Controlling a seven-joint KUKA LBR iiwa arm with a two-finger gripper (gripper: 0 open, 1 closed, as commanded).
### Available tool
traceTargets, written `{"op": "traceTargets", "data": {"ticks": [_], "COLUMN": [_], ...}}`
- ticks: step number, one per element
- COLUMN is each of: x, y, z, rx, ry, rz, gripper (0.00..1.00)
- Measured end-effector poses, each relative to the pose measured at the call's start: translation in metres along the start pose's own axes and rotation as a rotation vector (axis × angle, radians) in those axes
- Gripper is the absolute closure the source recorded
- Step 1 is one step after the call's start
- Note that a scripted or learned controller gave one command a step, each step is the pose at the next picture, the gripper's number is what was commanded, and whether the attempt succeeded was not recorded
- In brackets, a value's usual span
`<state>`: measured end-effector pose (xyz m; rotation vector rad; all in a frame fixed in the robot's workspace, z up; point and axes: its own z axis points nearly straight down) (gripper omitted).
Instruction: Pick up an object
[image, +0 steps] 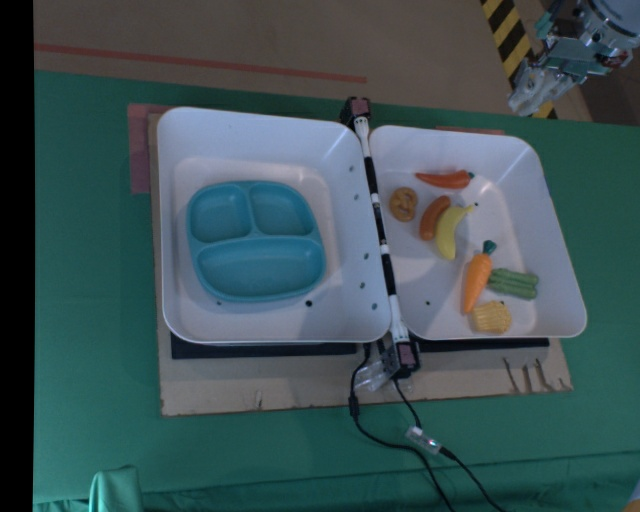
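Note:
The right white bin (540, 180) holds several toy foods: a red chili pepper (444, 180), a round brown cookie (403, 204), an orange sausage (434, 217), a yellow banana (449, 231), a carrot (477, 280), green beans (513, 284) and a yellow corn piece (490, 317). My gripper (528, 92) hangs at the top right, beyond the bin's far right corner and well above the bench. Nothing shows between its fingers.
The left white bin (175, 140) carries a teal divided plate (256, 241). A black-and-white rail (378, 225) runs between the bins. Cables (400, 420) trail off the front of the cardboard base. Yellow-black hazard tape (507, 30) marks the floor beside the arm.

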<state>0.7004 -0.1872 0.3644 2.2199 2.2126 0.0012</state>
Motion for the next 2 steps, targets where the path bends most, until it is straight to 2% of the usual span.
{"op": "traceTargets", "data": {"ticks": [1,2], "x": [0.019,-0.001], "y": [0.0,0.0], "z": [-0.016,-0.003], "rx": [-0.001,0.002], "ry": [0.0,0.0], "rz": [0.0,0.001], "gripper": [1.0,1.0]}}
